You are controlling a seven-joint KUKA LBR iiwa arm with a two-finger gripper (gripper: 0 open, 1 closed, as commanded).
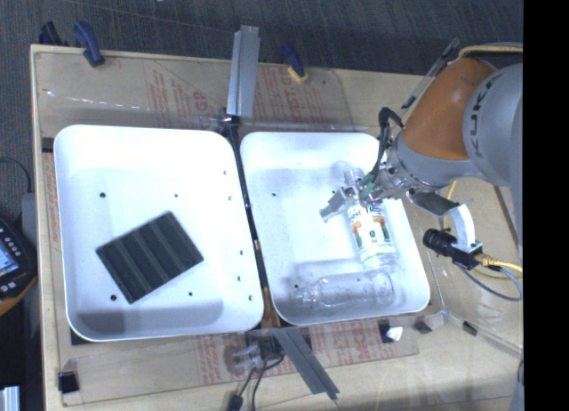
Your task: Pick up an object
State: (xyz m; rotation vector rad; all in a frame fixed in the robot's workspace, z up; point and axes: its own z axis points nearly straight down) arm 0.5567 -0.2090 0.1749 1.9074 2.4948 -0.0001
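A: Where is the pincer (342,197)?
B: Low in the right bin (267,222); I cannot tell what it holds. A labelled bottle (371,236) lies just below it, a clear bottle (347,291) beyond that.
A: And far left?
B: A dark ribbed pad (149,255) in the left bin (71,222).

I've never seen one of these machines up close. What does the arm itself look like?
A thick, rounded grey arm with a glossy orange band above the wrist and dark lettering on its side. It narrows to a small silvery metal gripper, with thin black cables looping beside the wrist.
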